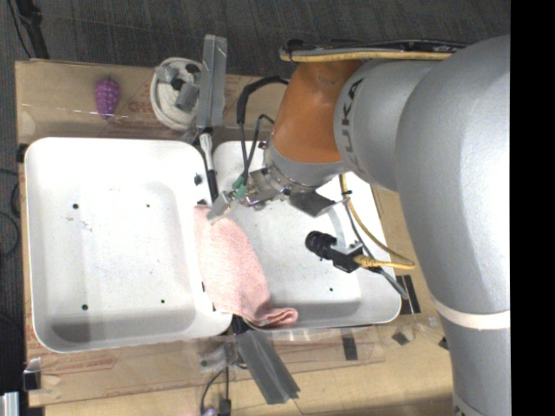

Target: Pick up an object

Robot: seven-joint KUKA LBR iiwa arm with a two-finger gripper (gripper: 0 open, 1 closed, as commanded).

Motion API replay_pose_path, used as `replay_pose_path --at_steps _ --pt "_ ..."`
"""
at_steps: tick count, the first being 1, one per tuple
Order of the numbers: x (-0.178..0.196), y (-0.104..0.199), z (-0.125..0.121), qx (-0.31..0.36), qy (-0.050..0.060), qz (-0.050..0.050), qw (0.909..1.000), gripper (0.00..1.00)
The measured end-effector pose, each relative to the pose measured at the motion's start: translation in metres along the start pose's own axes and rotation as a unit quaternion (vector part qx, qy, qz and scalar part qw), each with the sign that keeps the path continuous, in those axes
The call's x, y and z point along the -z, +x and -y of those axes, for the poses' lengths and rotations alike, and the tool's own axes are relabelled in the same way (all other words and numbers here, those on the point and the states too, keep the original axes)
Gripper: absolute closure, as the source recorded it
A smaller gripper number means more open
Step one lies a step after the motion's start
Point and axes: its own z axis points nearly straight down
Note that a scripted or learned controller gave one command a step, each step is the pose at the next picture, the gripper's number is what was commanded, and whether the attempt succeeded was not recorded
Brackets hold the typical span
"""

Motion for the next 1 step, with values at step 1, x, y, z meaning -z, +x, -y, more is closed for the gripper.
replay_pose_path --at_steps 1 --pt "0.0001 -0.0251 0.0291 0.03 0.0 -0.001 0.9996 0.0"
